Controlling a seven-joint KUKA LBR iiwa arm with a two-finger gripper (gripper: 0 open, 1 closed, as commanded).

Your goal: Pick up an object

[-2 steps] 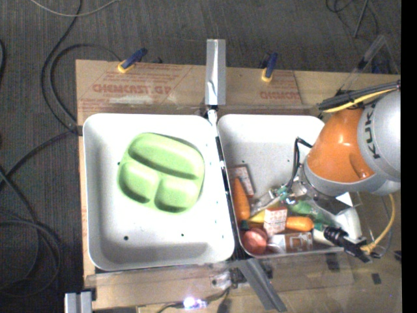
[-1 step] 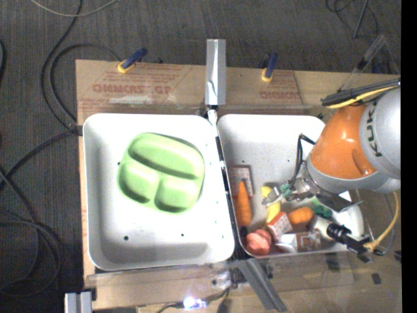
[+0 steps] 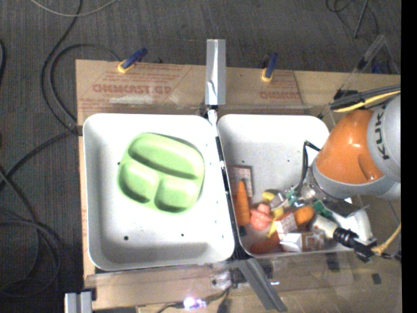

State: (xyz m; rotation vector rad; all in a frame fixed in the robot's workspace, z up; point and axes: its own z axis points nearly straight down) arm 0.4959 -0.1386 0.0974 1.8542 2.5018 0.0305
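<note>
Green segmented tray in left bin far left of jaws, jaws low in right bin, state impossible to tell, toy clutter crowded just left, orange carrot further left.

Robotics lab or test cell. Shown by an industrial arm with an orange band, mounted beside a brown board clamped at its far edge with blue and yellow clamps. Two white bins fixed side by side on the board. Loose cables trailing across grey carpet. Metal bracket standing between the bins.
</note>
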